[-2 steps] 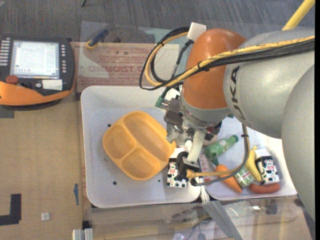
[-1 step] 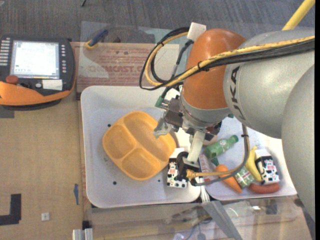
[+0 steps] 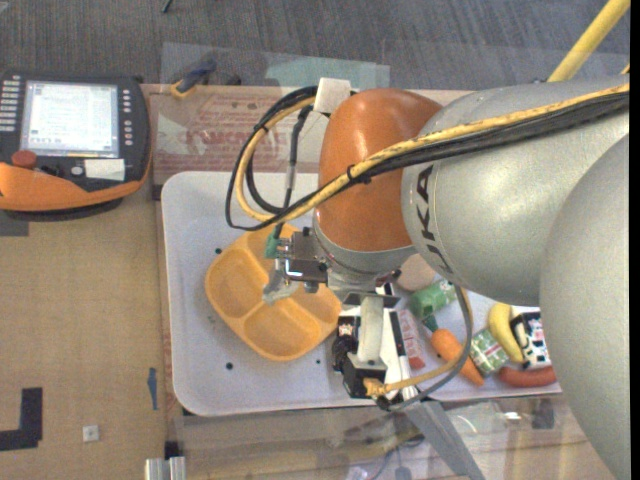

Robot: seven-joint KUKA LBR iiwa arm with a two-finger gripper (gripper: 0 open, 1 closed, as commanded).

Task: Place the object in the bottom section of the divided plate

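The yellow divided plate (image 3: pixel 243 286) lies in the left part of the white bin (image 3: pixel 190 298). Its big section faces left, and a smaller section (image 3: pixel 283 330) sits at its lower end with nothing in it. My gripper (image 3: pixel 284 276) hangs over the plate's right side, above the ridge between the sections. A small green bit (image 3: pixel 272 244) shows at the gripper's upper left edge; what it is I cannot tell. The orange wrist band and grey arm hide the plate's right rim and the bin behind it.
To the right of the plate, the bin holds a green block (image 3: pixel 433 298), a small carrot (image 3: pixel 447 345), a green can (image 3: pixel 487 352), a banana (image 3: pixel 503 330) and a red sausage (image 3: pixel 526 376). A teach pendant (image 3: pixel 70 138) rests on the bench at upper left.
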